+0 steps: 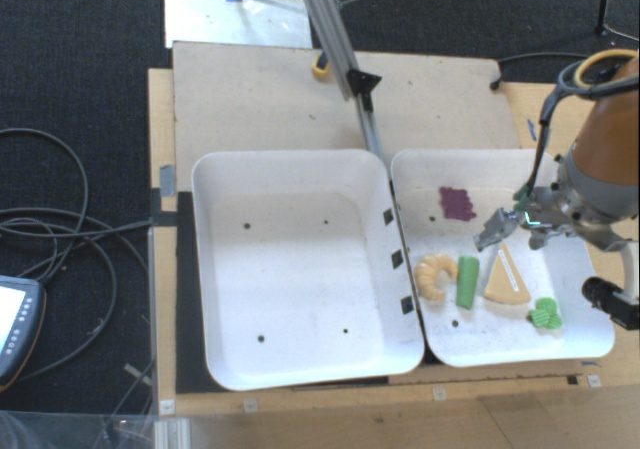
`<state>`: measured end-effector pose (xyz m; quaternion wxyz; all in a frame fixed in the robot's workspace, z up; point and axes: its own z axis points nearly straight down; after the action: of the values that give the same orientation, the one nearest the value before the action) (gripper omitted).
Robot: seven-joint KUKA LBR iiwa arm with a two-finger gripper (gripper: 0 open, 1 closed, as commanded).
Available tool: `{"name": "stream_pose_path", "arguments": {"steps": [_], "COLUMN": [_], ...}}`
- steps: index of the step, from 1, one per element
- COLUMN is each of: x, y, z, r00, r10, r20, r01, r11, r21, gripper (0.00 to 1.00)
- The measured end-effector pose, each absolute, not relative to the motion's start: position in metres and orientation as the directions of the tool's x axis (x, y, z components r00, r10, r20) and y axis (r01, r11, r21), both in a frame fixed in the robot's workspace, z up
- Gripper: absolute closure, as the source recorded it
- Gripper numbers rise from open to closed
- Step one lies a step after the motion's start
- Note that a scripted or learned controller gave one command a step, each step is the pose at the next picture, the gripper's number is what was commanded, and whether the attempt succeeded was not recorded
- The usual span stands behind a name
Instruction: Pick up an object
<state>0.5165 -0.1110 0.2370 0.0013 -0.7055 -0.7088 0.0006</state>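
Note:
The right bin (590, 342) holds several small objects. A purple lump (457, 203) lies toward its back. A tan curled piece (434, 276), a green cylinder (467, 282), a tan wedge (507, 280) and a small green knobbly piece (545, 314) lie in a row near its front. My gripper (517, 234) reaches in from the right and hangs open just above the wedge's narrow tip, with nothing between its fingers (494, 233).
The left bin (215, 337) stands beside the right one, the two sharing a taped rim (397, 259). A slanted metal pole (335, 27) crosses the back board above the bins. Cables and a tablet (15, 322) lie on the floor at left.

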Motion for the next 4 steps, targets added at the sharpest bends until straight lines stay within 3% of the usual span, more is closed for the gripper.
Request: {"name": "stream_pose_path", "arguments": {"steps": [1, 3, 4], "x": [0.517, 0.523, 0.527], "y": [-0.111, -0.115, -0.116], "z": [0.239, 0.116, 0.094], "r00": [-0.002, 0.0, -0.002], "r10": [1.0, 1.0, 1.0], "r20": [0.0, 0.001, -0.003], "r01": [1.0, 1.0, 1.0], "r11": [0.002, 0.0, 0.002], "r21": [0.002, -0.004, 0.011], "gripper": [0.0, 0.0, 0.0]}}
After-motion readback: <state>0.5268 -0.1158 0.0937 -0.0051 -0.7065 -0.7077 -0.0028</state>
